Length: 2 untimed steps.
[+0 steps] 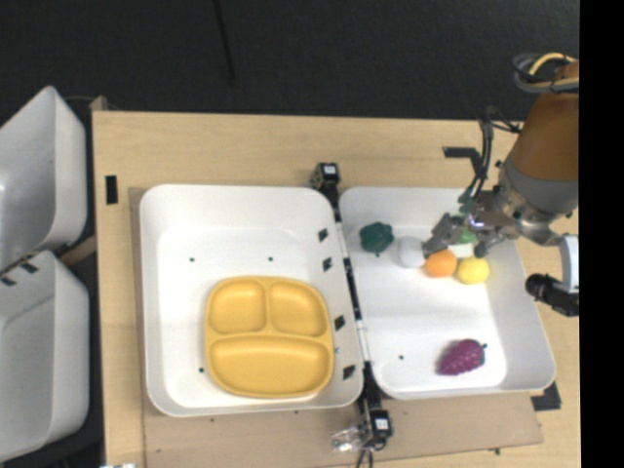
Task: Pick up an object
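Entry: bench with two shallow white bins, viewed from above at a slant.

Left bin (166, 291): one yellow divided plate (268, 336) with three compartments, lying flat toward the near half of the bin. Nothing is seen in its compartments.

Right bin (507, 354): four small items are logged.
- Green object (375, 236), dark and lumpy, near the far left of the bin, close to the dividing wall.
- Orange ball (441, 263), just right of a small pale item (409, 253) whose kind cannot be made out.
- Yellow ball (473, 271), just beside the orange one; whether the two touch cannot be settled.
- Purple grape bunch (460, 357), well apart from the others, toward the near edge.

Arm: the grey arm with its orange band (548, 144) is entered from the right. The gripper (466, 230) is positioned low over the far part of the right bin, directly behind the orange and yellow balls. Its opening cannot be told; the parts at its tip are dark and blurred. No item is seen lifted clear of the bin floor.

Step in hand: judged to be the approach or descent upon the orange and yellow pair; nothing is shown as grasped.

Next move: a single target is to be settled on, since the two balls are crowded together and both are round and likely to roll or squirt aside. A centred closure on one ball is called for, then a straight lift.
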Tool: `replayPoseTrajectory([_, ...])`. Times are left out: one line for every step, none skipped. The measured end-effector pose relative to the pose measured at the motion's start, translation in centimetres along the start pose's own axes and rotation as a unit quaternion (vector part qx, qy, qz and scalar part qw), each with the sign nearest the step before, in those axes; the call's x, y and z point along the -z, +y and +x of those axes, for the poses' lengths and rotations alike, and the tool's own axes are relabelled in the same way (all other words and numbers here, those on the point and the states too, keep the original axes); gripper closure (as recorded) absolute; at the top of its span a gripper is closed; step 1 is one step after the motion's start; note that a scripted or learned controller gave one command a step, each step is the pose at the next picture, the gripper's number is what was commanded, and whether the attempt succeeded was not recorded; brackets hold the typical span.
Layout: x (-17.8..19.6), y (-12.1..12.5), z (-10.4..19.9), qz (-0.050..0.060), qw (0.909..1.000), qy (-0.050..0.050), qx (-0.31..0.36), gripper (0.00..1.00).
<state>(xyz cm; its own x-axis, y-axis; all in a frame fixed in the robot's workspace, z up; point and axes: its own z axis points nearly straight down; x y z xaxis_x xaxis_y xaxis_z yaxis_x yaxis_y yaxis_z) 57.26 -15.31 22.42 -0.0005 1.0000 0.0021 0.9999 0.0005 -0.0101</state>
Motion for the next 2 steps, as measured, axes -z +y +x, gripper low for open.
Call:
replayPoseTrajectory([0.4, 0.2, 0.0, -0.004, 1.0, -0.001, 0.001, 0.0])
replayPoseTrajectory([-6.0, 0.4, 0.6, -0.001, 1.0, -0.001, 0.0, 0.0])
